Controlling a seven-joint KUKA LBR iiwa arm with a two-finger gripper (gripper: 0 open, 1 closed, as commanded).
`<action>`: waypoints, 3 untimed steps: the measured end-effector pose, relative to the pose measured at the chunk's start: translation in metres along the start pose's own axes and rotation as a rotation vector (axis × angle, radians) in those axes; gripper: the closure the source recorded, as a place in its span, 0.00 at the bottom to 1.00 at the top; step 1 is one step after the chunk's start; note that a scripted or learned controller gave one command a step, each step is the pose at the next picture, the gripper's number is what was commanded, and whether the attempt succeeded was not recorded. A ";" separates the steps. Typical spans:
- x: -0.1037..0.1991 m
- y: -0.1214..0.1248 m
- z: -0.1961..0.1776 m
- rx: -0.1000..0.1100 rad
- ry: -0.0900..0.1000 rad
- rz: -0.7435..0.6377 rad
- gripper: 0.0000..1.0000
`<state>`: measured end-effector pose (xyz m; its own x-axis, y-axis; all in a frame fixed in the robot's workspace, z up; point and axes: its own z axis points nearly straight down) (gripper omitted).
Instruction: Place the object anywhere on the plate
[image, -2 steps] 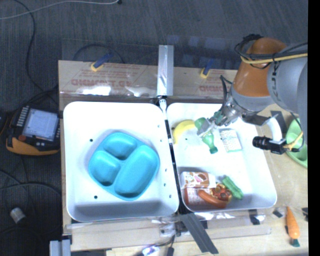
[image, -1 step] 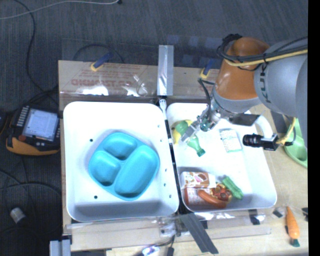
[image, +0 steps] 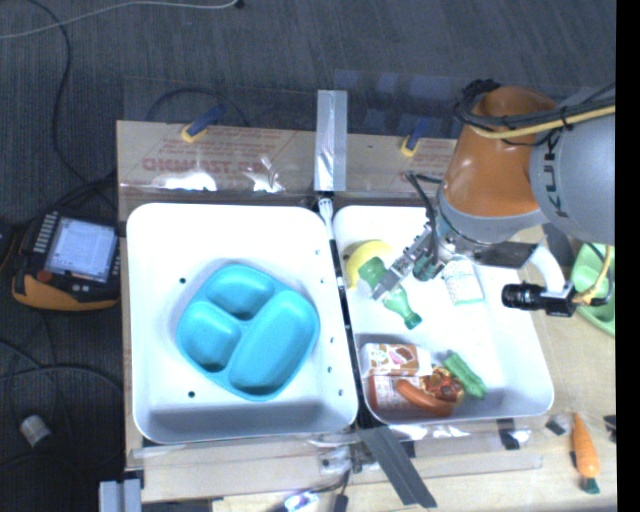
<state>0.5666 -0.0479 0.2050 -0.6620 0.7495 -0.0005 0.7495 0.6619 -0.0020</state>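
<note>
Gripper (image: 400, 272) low over green bottle (image: 390, 292)

I'm looking at my grey arm (image: 590, 180) with its orange band (image: 495, 150), up around 2 o'clock. The bins (image: 150, 400) are showing plain white. The three-section plate (image: 248, 328) at 9 o'clock is glowing turquoise. At 3 o'clock, a green bottle (image: 390, 292) is lying by something yellow (image: 362, 255); a red-and-brown printed packet (image: 410, 378) is sitting at 5 o'clock.
</note>
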 end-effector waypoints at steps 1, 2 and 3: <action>0.079 0.051 0.022 0.000 0.004 0.056 1.00; 0.133 0.082 0.041 0.001 0.003 -0.008 1.00; 0.133 0.082 0.040 0.001 0.003 -0.008 0.00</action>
